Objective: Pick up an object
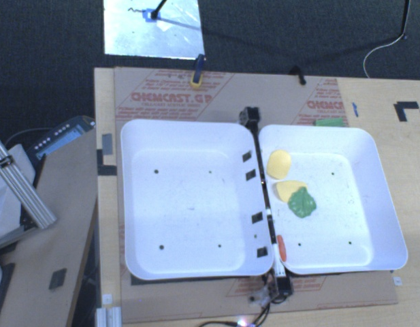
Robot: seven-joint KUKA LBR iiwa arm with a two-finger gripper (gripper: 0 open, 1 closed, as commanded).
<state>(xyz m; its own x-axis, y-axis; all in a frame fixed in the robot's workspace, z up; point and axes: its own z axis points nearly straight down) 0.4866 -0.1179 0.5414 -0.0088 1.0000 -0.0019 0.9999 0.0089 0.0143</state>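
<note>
The wooden desk (400, 182) carries two shallow white plastic bins side by side. The left white bin (189, 196) fills the middle of the frame. The right white bin (332, 203) holds four things near its left wall: a pale yellow rounded lump (279, 163) toward the upper part, below it a second yellow piece (287, 189) touching a green leafy-shaped object (302, 203) that overlaps its lower right, and a small orange-red piece (282, 248) against the left wall low in the frame. A shiny metal sheet (153, 18) lies at upper left on dark carpet
</note>
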